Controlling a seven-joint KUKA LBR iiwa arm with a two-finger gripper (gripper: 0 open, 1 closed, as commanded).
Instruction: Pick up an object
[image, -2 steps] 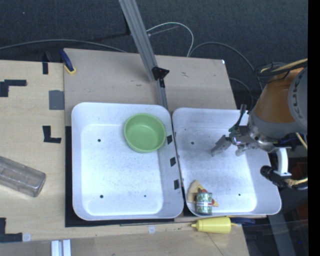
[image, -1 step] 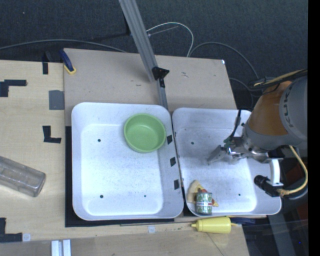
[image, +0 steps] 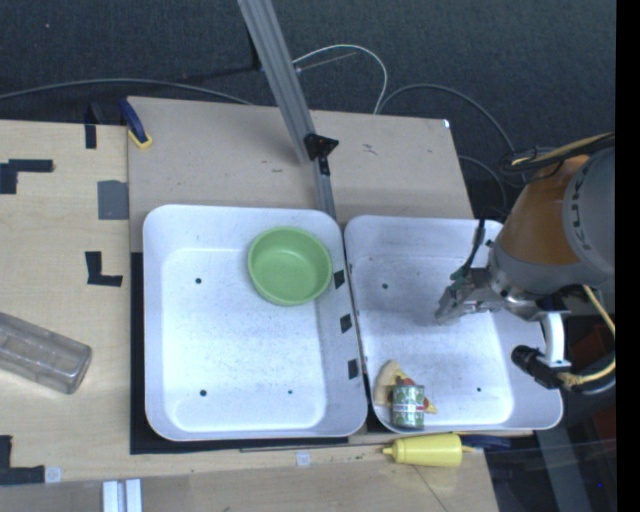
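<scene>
**Two bins, three objects**

Camera view: the left white bin holds a round green plastic bowl. The right white bin holds a small green can on a crumpled wrapper. The gripper hovers mid-bin, away from them; whether its jaws are apart cannot be told.

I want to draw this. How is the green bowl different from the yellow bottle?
The green bowl is round and sits open side up; the yellow bottle is long and lies on its side. The bowl is inside the left bin, near its far edge; the bottle is outside the bins, on the bench just in front of the right bin. The bowl looks bigger. The gripper touches neither.
</scene>
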